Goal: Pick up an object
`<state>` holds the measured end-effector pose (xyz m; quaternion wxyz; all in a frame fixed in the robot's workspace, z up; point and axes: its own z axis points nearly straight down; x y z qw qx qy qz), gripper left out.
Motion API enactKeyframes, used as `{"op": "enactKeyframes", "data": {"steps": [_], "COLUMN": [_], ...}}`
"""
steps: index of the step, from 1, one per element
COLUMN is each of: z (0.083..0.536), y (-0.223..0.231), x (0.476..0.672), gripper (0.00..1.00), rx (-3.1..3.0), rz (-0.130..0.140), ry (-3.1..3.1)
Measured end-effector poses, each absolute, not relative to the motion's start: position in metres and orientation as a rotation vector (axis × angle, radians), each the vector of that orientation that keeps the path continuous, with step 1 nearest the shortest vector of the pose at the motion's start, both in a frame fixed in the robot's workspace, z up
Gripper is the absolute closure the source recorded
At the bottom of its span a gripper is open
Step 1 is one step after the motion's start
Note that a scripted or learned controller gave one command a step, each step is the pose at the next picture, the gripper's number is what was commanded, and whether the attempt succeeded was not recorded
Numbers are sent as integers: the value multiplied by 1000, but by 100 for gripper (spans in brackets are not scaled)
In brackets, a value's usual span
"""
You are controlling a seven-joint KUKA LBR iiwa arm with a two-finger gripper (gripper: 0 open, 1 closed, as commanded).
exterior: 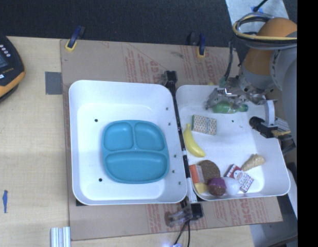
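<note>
Green object [228, 107]: small, glossy, at the far edge of the right bin [282, 181], directly under the gripper [226, 98]; whether it is clamped cannot be told. Same bin: yellow banana [192, 143], patterned packet [204, 124], purple ball [217, 185]. Left bin [84, 138] bears a blue divided plate [135, 151]; both sit on brown cardboard [123, 60] with illegible red printing, over a pale wooden bench [25, 163].
</note>
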<state>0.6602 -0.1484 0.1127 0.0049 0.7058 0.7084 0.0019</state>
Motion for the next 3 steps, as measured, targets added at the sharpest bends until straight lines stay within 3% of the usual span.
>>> {"op": "enactKeyframes", "data": {"steps": [1, 2, 3], "z": [125, 123, 135], "y": [-150, -150, -152], "x": [662, 661, 662], "gripper": [100, 0, 100], "rx": [2202, 2203, 2196], "rz": [3, 0, -2], "ry": [2220, 2223, 2224]}}
